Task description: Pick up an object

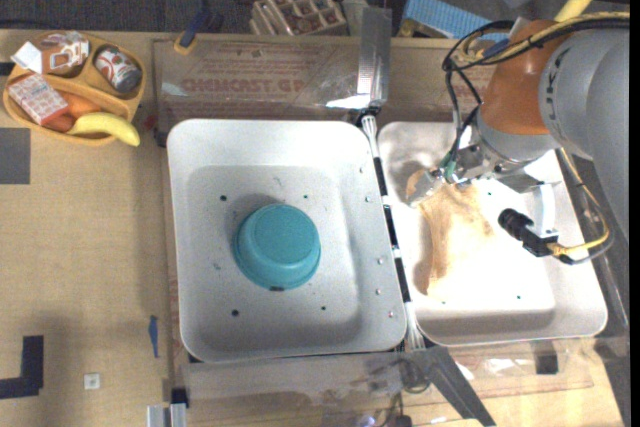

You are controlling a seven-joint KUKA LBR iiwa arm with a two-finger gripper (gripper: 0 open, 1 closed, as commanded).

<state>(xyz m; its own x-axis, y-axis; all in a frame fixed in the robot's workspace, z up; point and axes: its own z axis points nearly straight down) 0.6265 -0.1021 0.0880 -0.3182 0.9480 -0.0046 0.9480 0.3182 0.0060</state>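
Overhead, the grey arm [590, 95] reaches into the right bin [500, 310], where a tan cloth [447, 237] lies crumpled. Its fingers [432, 180] meet the cloth's top edge; their spread is unclear. A teal bowl [279, 246] sits in the left bin [200, 165].

The grey arm [560, 85] bends down, orange-banded wrist angled leftward

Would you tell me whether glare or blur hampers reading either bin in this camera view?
Camera view: the right bin is washed out by bright glare around the tan cloth; the left bin is evenly lit, the teal bowl crisp; the gripper is small and slightly soft.
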